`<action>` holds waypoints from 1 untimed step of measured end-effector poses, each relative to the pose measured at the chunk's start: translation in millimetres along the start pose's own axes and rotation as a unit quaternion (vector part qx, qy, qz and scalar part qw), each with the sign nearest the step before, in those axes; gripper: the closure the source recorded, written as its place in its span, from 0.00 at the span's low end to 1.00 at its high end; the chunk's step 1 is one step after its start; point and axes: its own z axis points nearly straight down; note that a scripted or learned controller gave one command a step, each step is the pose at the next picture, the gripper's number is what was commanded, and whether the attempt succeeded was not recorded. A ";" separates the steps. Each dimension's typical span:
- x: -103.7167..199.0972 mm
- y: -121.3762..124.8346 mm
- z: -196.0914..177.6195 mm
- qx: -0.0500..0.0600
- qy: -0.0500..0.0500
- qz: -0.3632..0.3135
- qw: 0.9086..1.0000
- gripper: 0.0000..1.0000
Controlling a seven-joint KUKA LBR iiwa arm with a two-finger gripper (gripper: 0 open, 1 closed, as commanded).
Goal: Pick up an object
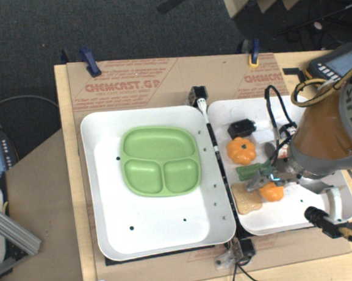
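Observation:
The right bin [246, 107] holds an orange pumpkin-shaped toy [242, 151], a small black object [241, 127] behind it, a dark green piece [248, 172], a small orange ball-like toy [271, 192] and a flat tan piece [248, 204] by the front left wall. My gripper [262, 179] is low over the middle of this bin, directly above the green piece and the small orange toy, with the pumpkin just behind it. The arm covers the bin's right half.
In the left bin [110, 228] lies a light green divided plate [160, 161] toward the back. A black divider rail [214, 152] runs between the bins. Clamps [89, 62] hold the board's back edge.

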 end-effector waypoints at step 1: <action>0.1 0.4 -9.7 -0.001 0.000 0.000 1.000 1.00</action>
